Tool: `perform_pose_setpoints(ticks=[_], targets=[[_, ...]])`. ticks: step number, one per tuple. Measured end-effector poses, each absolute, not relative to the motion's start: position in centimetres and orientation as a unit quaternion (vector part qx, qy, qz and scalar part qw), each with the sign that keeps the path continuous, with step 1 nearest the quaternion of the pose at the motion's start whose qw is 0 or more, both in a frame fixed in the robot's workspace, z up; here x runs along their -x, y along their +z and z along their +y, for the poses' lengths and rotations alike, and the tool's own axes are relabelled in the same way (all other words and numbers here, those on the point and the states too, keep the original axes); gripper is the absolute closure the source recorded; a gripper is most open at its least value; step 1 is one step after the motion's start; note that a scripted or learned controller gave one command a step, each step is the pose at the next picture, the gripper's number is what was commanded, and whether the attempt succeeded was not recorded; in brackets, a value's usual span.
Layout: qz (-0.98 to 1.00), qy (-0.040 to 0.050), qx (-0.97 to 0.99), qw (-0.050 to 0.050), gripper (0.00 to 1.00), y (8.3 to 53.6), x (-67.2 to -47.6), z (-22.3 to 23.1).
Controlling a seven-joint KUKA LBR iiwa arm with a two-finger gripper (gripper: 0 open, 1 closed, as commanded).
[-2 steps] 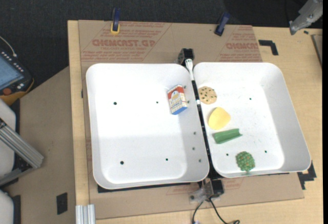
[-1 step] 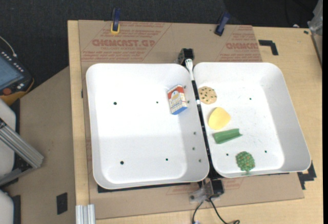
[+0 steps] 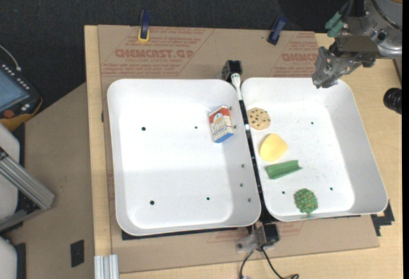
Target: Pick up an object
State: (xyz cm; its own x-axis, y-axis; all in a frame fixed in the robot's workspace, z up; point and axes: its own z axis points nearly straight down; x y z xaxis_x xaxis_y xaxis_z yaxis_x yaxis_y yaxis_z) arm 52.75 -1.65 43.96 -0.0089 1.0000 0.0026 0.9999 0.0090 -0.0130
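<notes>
Over at the far side from the gripper [image 3: 324,78], the left bin [image 3: 128,163] is being shown with one thing in it: a small milk carton [image 3: 220,124], standing well away from the gripper, close to that bin's inner wall, its long axis running roughly upright with a slight lean. Moving across, the right bin [image 3: 358,143] is being occupied by four items grouped along its inner side, all well short of the gripper and below it in the picture. A round cookie [image 3: 258,118] is lying flat, with no long axis to speak of. Just beyond it a yellow wedge [image 3: 273,147] is resting, its pointed end turned toward the cookie. Next, a green pod [image 3: 282,169] is lying with its long axis nearly level across the bin, tipped a little upward toward the gripper's side. Farthest down, a green broccoli piece [image 3: 305,200] is sitting near the bin's front rim. All are being kept apart from one another, which is judged to leave room for fingers on either side. At the right, the gripper is being held above the back corner of the right bin, over bare white floor. Nothing is seen in it; how far it is parted cannot be told. No object is yet picked, and the surface [image 3: 192,48] beneath is carrying both bins.
</notes>
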Motion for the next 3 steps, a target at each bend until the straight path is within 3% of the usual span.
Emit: perform_pose_setpoints(ticks=[1, 2, 3], targets=[[-0.709, 0.0014, 0.705, 0.002, 1.00, 42.2, -49.5, 1.9], [-0.709, 0.0030, 0.706, 0.003, 1.00, 36.1, -47.8, 5.7], [-0.708, -0.0030, 0.706, -0.002, 1.00, 41.5, -48.0, 8.0]])
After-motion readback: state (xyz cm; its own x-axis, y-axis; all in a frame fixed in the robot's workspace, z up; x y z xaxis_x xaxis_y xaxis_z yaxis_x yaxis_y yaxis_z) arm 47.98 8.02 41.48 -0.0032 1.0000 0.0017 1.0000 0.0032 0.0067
